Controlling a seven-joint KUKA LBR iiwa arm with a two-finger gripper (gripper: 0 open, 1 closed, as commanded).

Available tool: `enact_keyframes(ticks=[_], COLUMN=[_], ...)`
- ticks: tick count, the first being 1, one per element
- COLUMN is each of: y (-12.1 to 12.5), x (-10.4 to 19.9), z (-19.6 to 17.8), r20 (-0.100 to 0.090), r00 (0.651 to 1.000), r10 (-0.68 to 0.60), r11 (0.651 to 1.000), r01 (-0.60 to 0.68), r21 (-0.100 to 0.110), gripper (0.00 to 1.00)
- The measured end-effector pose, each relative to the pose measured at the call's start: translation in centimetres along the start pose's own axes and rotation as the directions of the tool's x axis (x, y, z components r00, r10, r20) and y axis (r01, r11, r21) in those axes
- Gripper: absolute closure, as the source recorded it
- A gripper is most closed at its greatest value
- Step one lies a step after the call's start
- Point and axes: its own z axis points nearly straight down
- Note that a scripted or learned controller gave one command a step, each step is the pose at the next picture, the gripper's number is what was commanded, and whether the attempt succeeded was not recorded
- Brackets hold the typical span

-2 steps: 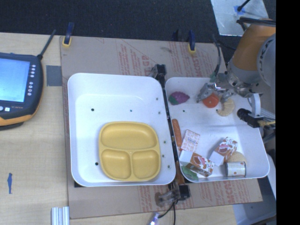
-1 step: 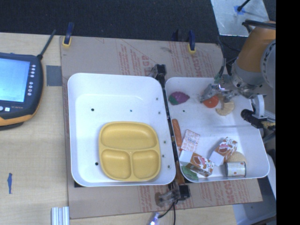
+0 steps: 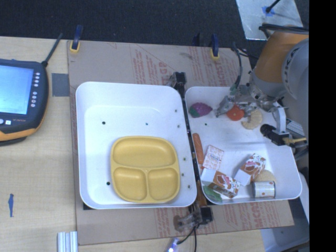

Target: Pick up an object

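The right bin [image 3: 281, 156] holds the loose objects. My gripper [image 3: 235, 107] hangs low over its far end, fingers spread to either side of a small red round object [image 3: 235, 113]. The jaws look open, and the red object lies in the gap between them. A purple object [image 3: 200, 109] rests to the left of the gripper. A beige round piece [image 3: 253, 121] sits just right of the red one. Nearer the front lie an orange stick [image 3: 197, 147], a white-and-red packet [image 3: 213, 157], a red-and-white box [image 3: 254, 165] and a small can [image 3: 263, 189].
The left bin [image 3: 105, 109] holds a yellow divided plate [image 3: 145, 168]. More packets [image 3: 226, 183] and a green item [image 3: 210, 192] crowd the right bin's front left corner. A tablet [image 3: 18, 96] lies on the bench at far left. The arm's grey body [image 3: 283, 72] covers the right bin's far right corner.
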Motion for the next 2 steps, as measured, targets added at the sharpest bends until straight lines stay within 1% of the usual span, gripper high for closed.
enact_keyframes(ticks=[1,2], y=[0.0,0.1], x=[-0.1,8.8], z=[-1.1,-10.1], r20=[0.001,-0.002], r00=[1.000,1.000], r10=[-0.002,0.001], r11=[1.000,1.000], r01=[0.002,-0.001], r21=[0.001,-0.004], gripper=[1.00,1.00])
